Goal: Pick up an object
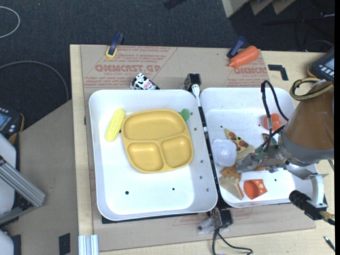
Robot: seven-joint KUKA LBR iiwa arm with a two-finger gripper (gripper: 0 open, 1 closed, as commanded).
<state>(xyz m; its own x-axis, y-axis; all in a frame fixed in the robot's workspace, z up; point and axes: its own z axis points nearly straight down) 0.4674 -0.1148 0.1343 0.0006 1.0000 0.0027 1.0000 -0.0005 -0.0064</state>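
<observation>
Lowest in view, the small red plastic block (254,188) lies at five o'clock of the pincer (254,162), whose grip I cannot tell, so the reach is still underway and closing on something comes next.

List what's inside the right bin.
Right bin holds a pizza slice, white bulb-like object, red block, tan pieces; the arm covers its right side.

We see two shallow white plastic bins (106,158), smooth and faintly glossy. Well left of the gripper, the yellow three-compartment plastic tray (156,139) looks matt beside a ridged yellow plastic corn cob (114,124). The bench (159,62) is printed brown cardboard, dull.
</observation>
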